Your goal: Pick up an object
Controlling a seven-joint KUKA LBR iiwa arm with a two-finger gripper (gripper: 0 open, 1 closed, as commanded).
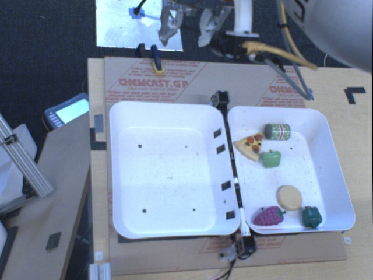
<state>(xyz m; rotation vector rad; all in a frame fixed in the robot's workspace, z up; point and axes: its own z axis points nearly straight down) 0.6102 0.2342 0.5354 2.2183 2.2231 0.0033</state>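
Observation:
The right bin (333,156) holds several small toys: a green can (277,131) near the back, a pizza slice (250,145), a green pepper (270,158), a tan round cookie (289,197), a purple grape bunch (268,216) and a dark green piece (312,217) at the front. My gripper (187,27) hangs high above the bench's far edge, well behind both bins. Its two fingers stand apart with nothing between them.
The left bin (122,156) sits beside the right one, joined by a black-clipped divider (228,162). A yellow clamp (157,63) grips the cardboard's back edge. A shiny plate (125,16) lies behind. A grey device (69,111) rests at left.

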